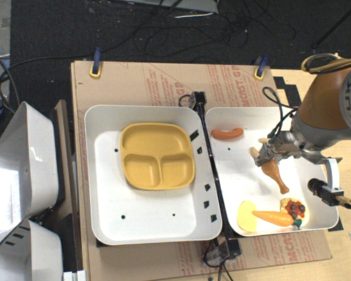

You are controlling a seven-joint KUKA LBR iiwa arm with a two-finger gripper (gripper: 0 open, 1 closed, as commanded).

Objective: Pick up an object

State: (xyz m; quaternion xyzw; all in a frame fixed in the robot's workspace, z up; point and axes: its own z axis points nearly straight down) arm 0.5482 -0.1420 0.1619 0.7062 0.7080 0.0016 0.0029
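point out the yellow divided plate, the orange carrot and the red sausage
yellow plastic divided plate (pixel 158 156), camera view, on the ridge where its three compartments meet
orange toy carrot (pixel 273 217), camera view, on the middle of its body
red toy sausage (pixel 227 134), camera view, on its middle

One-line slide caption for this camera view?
Gripper at drumstick in right bin; yellow tray in left bin.

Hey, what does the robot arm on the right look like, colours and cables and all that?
The arm is bulky and rounded, grey with a wide orange band above the wrist. Thin dark cables loop beside the wrist. The gripper at its end is small, metallic grey with darker parts.
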